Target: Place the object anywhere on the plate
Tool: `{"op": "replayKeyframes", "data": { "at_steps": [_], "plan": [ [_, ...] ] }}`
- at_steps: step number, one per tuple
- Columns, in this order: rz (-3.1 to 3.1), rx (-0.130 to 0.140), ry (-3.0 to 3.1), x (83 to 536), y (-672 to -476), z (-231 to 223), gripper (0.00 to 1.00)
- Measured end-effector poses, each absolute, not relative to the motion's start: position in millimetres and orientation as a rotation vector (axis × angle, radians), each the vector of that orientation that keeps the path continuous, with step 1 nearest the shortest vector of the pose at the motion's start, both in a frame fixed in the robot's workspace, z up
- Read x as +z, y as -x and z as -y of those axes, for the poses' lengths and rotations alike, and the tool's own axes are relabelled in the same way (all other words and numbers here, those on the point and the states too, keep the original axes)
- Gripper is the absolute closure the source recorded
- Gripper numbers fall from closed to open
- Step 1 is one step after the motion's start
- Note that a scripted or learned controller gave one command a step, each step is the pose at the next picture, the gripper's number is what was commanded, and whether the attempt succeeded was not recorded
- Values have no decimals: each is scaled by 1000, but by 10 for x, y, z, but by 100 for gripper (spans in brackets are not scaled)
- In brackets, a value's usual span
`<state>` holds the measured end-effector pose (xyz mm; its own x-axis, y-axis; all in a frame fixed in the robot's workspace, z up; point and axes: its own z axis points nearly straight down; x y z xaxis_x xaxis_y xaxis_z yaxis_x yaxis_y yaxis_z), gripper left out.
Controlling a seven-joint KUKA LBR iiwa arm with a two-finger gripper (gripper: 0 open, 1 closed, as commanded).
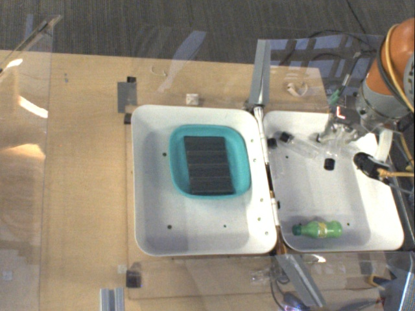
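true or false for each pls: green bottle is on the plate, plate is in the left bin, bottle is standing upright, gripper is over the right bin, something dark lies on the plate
1. The green bottle is on the plate: false. It lies in the right bin, near its front edge.
2. The teal plate sits in the left bin: true.
3. The bottle stands upright: false. It lies on its side.
4. The gripper is over the right bin: true, near its far side.
5. Something dark lies on the plate: true, a dark ridged rectangle.
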<state>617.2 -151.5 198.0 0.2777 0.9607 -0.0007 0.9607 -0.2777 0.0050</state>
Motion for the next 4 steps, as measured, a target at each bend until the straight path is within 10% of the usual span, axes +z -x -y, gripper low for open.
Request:
{"op": "replayKeyframes", "data": {
  "at_steps": [1,2,3,4],
  "plan": [
    [-1885,4,-2508,1981,-6172,1515,0],
    [-1893,9,-2496,2094,-6193,1498,100],
    [-1894,8,-2496,2093,-6193,1497,0],
    [-1901,13,-2486,2205,-6212,1482,100]
  ]
}}
